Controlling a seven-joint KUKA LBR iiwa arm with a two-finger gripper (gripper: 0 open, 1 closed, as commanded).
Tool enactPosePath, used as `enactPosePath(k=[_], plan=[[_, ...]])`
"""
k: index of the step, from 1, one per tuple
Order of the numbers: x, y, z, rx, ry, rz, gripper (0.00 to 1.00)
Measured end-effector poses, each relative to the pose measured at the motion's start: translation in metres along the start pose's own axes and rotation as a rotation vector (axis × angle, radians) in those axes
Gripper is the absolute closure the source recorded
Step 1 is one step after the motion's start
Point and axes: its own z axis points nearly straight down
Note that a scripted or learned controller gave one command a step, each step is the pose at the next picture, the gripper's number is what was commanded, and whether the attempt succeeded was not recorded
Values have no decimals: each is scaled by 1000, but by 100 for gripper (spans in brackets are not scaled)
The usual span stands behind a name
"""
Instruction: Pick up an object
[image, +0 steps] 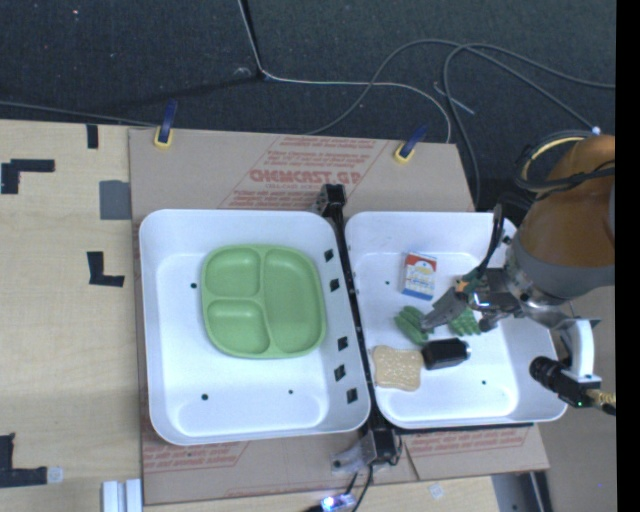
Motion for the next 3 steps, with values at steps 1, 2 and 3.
enactPosePath(k=[1,2,3], plan=[[-10,2,54,1,0,0,0],[-10,10,102,-1,0,-1,0],[-10,11,89,-2,0,-2,100]])
